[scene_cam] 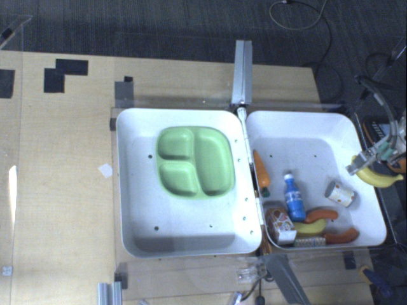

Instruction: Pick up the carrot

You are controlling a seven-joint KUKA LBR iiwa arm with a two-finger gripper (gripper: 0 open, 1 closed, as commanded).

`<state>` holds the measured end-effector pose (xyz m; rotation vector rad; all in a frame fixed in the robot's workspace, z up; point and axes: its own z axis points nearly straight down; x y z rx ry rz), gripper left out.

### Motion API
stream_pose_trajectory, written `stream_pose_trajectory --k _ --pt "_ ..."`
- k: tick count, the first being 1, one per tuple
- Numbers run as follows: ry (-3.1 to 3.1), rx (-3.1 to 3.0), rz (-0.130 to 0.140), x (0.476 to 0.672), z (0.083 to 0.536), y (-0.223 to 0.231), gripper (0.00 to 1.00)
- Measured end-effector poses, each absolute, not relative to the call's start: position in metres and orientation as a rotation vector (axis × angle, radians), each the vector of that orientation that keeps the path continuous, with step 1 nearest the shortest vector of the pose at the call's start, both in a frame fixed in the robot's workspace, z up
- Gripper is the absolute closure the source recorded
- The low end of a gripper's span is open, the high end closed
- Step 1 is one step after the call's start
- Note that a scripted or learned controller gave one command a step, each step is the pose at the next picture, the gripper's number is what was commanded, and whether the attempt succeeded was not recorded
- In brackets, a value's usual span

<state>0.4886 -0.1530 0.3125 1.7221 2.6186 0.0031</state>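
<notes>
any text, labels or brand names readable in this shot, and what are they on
No text here reads clearly.
Blue bottle: pale label band, print too small to read.
Small packet at the right bin's front left corner: red and white printing, blurred.
Small can: no markings legible.
Dark card beyond the right bin's far edge: faint pale marks, unreadable.
Black shapes on the bench: plain blocks, not letters.
Carrot and green tray: unmarked.
</notes>
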Motion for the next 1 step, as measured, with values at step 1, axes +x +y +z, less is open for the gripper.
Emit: stream_pose_trajectory --k 1 --pt "2.658 1.670 0.003 0.5130 0.1844 -0.0340 1.00"
